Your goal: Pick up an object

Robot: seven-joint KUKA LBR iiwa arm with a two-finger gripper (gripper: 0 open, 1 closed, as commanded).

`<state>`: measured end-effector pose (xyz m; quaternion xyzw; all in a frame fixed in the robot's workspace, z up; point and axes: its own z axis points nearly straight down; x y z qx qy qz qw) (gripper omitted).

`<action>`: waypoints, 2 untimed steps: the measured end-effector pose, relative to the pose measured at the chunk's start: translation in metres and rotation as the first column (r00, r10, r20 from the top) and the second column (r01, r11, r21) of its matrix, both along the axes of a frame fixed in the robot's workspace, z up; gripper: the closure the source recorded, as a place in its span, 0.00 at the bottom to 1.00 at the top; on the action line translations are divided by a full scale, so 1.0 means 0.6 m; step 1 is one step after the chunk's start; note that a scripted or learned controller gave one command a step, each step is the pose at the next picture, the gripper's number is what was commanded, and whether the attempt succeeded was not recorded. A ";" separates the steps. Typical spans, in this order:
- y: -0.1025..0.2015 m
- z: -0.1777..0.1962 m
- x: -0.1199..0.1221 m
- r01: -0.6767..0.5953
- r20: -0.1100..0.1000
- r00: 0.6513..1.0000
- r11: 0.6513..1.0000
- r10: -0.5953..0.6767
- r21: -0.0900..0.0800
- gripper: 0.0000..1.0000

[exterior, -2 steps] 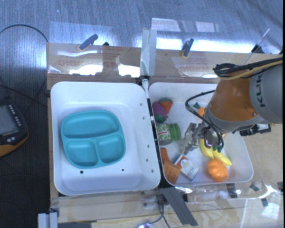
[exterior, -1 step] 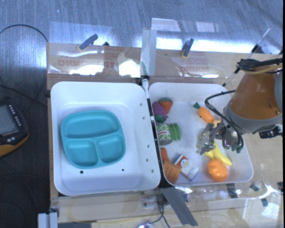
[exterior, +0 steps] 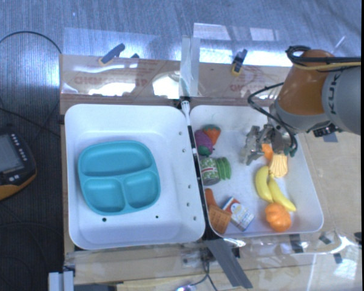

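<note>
Yellow and orange plastic sits just under the hand (exterior: 259, 145): a small corn cob (exterior: 279, 164) with an orange piece (exterior: 267, 151) at its top, lying in the right bin (exterior: 312, 187). The hand is down among the toys beside it, fingers spread apart, nothing between them that I can make out, so the pick looks not yet made; closing and lifting are left, by my reckoning.

Just below the corn lies a smooth curved banana (exterior: 272, 188), and below that a round orange (exterior: 278, 217). Left of the corn, near the bin's dividing wall, there is a purple and orange vegetable (exterior: 206, 138), a green can (exterior: 213, 169), a ribbed cone-like thing (exterior: 216, 213) and a little carton (exterior: 238, 213). Further left of the corn, the other bin (exterior: 109, 123) holds a glossy teal tray (exterior: 118, 176) with three compartments.
</note>
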<state>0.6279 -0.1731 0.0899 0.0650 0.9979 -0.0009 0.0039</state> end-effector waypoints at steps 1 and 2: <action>0.054 0.051 -0.122 0.080 -0.006 0.997 0.997 -0.080 0.003 1.00; 0.087 0.082 -0.013 0.130 -0.003 0.991 0.991 -0.130 0.003 1.00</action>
